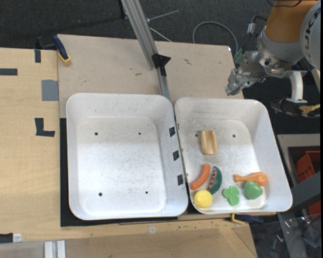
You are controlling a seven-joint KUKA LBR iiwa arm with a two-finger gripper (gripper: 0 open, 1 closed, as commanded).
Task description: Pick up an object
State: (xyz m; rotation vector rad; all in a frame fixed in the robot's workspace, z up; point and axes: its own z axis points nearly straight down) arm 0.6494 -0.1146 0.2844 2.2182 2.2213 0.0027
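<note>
Pale wood forms the table (21, 160), on which we see two shallow white bins side by side. From the camera view above, the left bin (121, 153) sits just beside the right bin (258, 117), their inner rims touching.

In the right bin we find a tan wooden block (208, 142) near the middle, well apart from the rest. Along the near edge lie an orange sausage (200, 176) touching a dark green curved piece (215, 180), a yellow ball (203, 199) just below them, a small green leafy piece (231, 194), and a green rounded piece (252, 190) touching an orange piece (251, 178).

We see the grey arm (290, 20) with its orange band reaching in from the right. Its tool (234, 86) hangs above the far rim of the right bin, apart from every object. We cannot tell how the tool is set.

A metal rail (145, 36) slants across the board behind the bins.
</note>
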